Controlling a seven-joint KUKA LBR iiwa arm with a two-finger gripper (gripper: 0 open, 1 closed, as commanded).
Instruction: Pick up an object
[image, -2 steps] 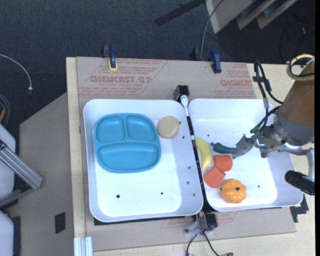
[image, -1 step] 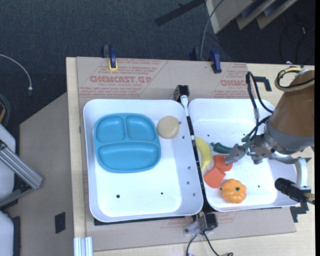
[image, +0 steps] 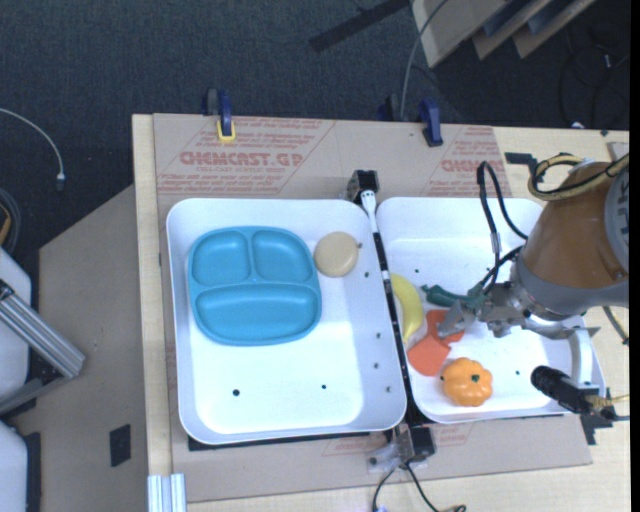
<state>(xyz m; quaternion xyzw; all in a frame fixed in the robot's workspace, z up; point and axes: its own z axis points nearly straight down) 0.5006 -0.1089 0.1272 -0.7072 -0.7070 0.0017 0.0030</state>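
Jaws (image: 452, 318) over red piece (image: 432, 347), banana (image: 407, 305) lying lengthwise up-down

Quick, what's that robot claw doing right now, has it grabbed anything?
Gripper: low in the right white bin, over the red-orange flat piece beside the yellow banana; a grasp cannot be told.

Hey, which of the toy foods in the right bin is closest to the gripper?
The red-orange piece, right under the gripper. The banana lies farther left by the bin wall; the orange pumpkin sits nearer the front.
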